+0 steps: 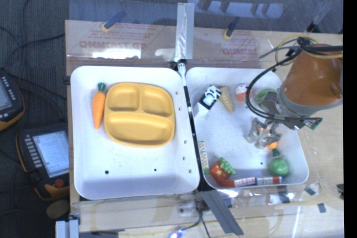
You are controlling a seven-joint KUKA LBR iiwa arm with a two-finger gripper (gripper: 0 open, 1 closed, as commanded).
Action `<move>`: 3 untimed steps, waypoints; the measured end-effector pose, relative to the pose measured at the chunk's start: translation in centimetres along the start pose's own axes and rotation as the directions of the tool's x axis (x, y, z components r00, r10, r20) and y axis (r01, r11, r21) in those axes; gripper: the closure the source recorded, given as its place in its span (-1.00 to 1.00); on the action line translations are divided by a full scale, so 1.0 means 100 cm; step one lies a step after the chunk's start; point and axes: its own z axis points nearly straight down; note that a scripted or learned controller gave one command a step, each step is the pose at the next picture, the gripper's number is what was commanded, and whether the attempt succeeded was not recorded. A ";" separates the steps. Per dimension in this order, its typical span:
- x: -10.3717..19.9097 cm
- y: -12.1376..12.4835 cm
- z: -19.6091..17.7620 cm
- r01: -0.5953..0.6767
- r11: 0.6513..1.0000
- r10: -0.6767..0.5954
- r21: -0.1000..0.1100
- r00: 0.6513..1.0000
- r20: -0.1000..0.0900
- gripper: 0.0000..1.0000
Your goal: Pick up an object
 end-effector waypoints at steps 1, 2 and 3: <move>0.000 0.001 0.001 0.000 1.000 0.000 -0.002 1.000 0.000 -1.00; -0.002 0.001 -0.009 -0.002 1.000 0.002 -0.002 1.000 0.003 1.00; -0.002 0.001 -0.009 -0.002 1.000 0.002 -0.003 1.000 0.003 -1.00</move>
